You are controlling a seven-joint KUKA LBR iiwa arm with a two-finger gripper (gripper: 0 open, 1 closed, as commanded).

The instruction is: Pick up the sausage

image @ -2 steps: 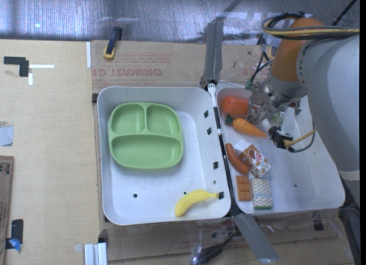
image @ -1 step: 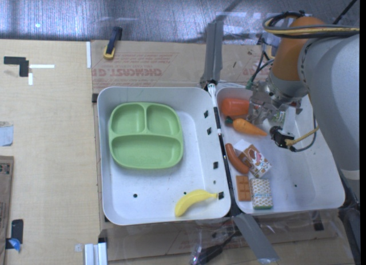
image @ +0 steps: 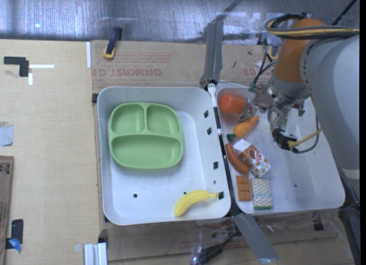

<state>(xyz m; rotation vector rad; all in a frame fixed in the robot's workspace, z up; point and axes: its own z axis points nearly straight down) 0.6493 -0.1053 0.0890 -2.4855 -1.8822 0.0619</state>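
Reddish-brown sausage (image: 236, 158) is lying in the right bin (image: 309, 192), below and to the left of the pincer (image: 278, 116), its long axis slanting diagonally, touching a snack box (image: 254, 159). How far the pincer is opening I cannot tell; nothing is visibly gripped.

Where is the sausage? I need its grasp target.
The sausage lies in the right bin by its left wall, below the carrot, partly under the small carton.
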